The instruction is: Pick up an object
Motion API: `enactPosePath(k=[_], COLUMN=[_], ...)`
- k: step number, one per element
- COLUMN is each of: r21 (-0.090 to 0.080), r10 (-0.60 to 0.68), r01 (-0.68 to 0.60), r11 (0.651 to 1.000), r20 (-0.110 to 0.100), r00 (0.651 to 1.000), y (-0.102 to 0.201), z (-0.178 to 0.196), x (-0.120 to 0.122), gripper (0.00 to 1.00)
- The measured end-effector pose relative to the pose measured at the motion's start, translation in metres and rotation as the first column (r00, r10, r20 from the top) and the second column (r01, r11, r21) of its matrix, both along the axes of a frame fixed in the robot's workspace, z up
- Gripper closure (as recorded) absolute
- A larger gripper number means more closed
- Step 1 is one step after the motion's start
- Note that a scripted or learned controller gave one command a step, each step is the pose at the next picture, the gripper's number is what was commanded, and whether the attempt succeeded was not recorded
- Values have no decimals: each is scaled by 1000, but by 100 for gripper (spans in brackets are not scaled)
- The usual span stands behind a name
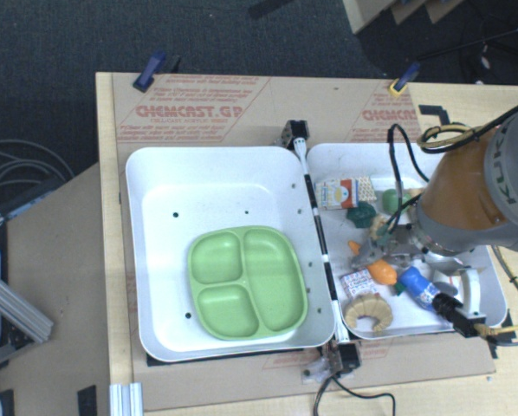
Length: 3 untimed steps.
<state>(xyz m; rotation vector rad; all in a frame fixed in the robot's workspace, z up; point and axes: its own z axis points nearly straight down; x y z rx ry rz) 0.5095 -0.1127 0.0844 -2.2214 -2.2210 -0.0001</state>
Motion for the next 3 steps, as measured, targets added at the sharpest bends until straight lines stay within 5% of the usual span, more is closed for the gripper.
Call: enactPosePath(k=[1,2,3], r21=[1,0,2], r10=[0,-1,3], r01=[0,1,-3], r11=[1000,1000,1000], r20=[-3,0,3], r00=[1000,1000,1000], y=[17,17,99], z=[0,10,101], x=[-20,-19,69], gripper=[0,100,100])
